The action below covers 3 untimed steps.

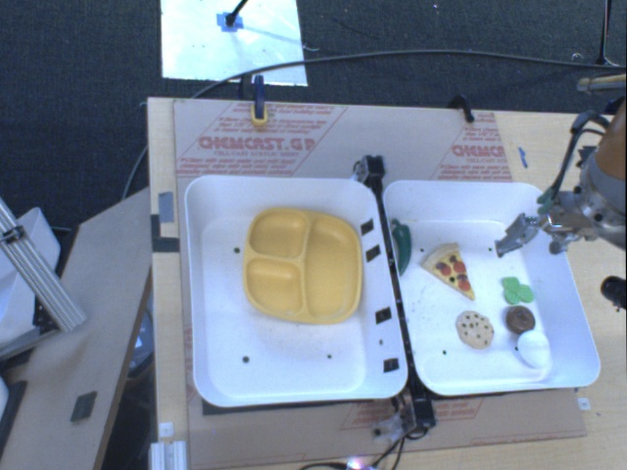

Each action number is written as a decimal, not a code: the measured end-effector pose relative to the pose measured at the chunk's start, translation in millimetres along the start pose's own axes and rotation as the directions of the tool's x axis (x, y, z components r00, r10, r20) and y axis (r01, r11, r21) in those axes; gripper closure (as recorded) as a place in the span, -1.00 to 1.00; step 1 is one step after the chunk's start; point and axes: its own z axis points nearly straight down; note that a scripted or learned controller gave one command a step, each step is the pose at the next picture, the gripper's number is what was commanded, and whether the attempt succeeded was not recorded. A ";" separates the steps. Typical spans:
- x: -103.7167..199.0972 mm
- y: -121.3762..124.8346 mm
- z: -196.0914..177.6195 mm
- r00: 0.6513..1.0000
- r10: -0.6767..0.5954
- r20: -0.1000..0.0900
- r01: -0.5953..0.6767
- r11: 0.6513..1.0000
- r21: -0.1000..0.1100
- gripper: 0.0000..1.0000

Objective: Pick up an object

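Observation:
The right bin [563,262] holds several toy foods: a green pepper [401,244] by its left wall, a pizza slice [451,267], a cookie [475,329], a green leafy piece [516,289], a brown donut [520,318] and a white egg [534,349]. My gripper [535,240] hangs over the bin's upper right part, above and to the right of the pizza slice. It is open, its fingers spread, and nothing is between them.
A yellow divided plate [302,264] lies in the left bin [216,360]. Black clips run along the divider [384,292] between the bins. A cable crosses the bench [323,130] behind the bins.

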 end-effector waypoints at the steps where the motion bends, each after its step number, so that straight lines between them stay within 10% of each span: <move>1: 0.3 2.3 -5.5 1.000 -0.003 0.002 0.003 1.000 -0.010 -1.00; 3: 14.1 -0.1 85.5 1.000 0.000 0.001 0.000 1.000 -0.008 -1.00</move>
